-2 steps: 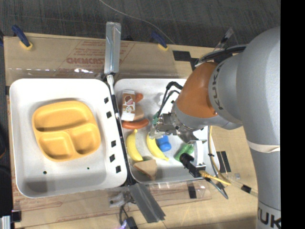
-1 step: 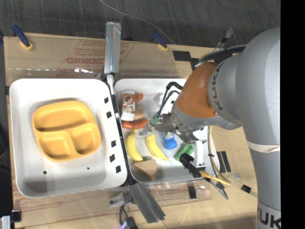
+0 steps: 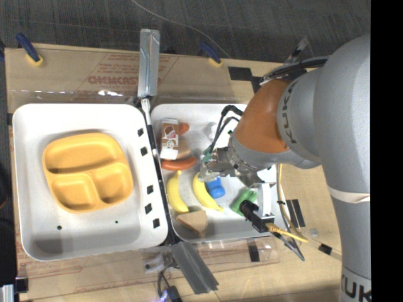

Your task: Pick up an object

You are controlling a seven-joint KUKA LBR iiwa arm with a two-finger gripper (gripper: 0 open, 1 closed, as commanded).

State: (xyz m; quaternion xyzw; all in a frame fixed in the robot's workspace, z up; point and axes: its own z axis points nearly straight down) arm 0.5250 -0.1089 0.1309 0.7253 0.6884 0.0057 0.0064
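My gripper (image 3: pixel 211 167) hangs low over the middle of the right bin (image 3: pixel 189 114), just above a blue block (image 3: pixel 215 189) and a banana (image 3: pixel 203 195). A second banana (image 3: pixel 176 194) lies to its left. A sausage (image 3: pixel 179 163) and a brown-and-white packet (image 3: pixel 169 139) lie left of the gripper. A green object (image 3: pixel 242 201) sits partly under the wrist. A tan bread slice (image 3: pixel 193 221) rests at the bin's front. The arm hides the bin's right part.
The left bin (image 3: pixel 31 187) holds a yellow divided tray (image 3: pixel 87 170). A grey divider rail (image 3: pixel 148 61) runs between the bins at the back. Blue clamps (image 3: pixel 30 49) grip the cardboard backing.
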